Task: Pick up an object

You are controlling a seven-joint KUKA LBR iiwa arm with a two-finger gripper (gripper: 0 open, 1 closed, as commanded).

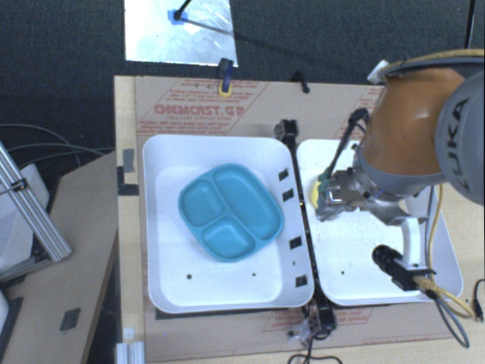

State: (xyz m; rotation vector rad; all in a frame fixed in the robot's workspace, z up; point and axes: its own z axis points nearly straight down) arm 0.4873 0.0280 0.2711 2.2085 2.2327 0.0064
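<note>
Gripper (327, 200) low in right bin (379, 283) by small yellow item (314, 194), grip state can't tell; blue tray (229, 211) in left bin (163, 203): prob. light, stiff, slick plastic, grab at rim.

plate (230, 211) in left bin (163, 271) | tool (327, 200) over right bin (356, 279)

Blue three-compartment plate (230, 211), lying flat, angled, in left bin (170, 279)
</note>
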